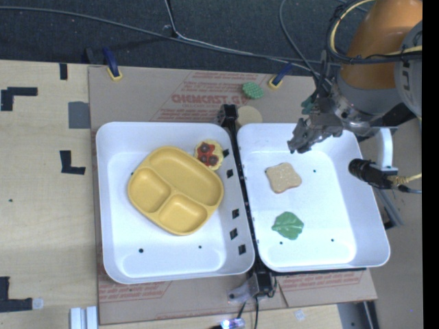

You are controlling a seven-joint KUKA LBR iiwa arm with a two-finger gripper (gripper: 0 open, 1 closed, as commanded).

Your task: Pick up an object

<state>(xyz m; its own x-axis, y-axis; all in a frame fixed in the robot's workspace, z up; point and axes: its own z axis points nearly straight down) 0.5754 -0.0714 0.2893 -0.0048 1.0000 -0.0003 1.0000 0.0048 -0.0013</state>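
Cracker (282,177) just below-left of pincer (300,144)

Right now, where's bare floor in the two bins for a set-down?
Right bin: open along the near edge below the green leaf, and left of the toast piece. Its far right corner is crowded by the gripper. Left bin: the yellow tray fills the middle; only the near strip is free.
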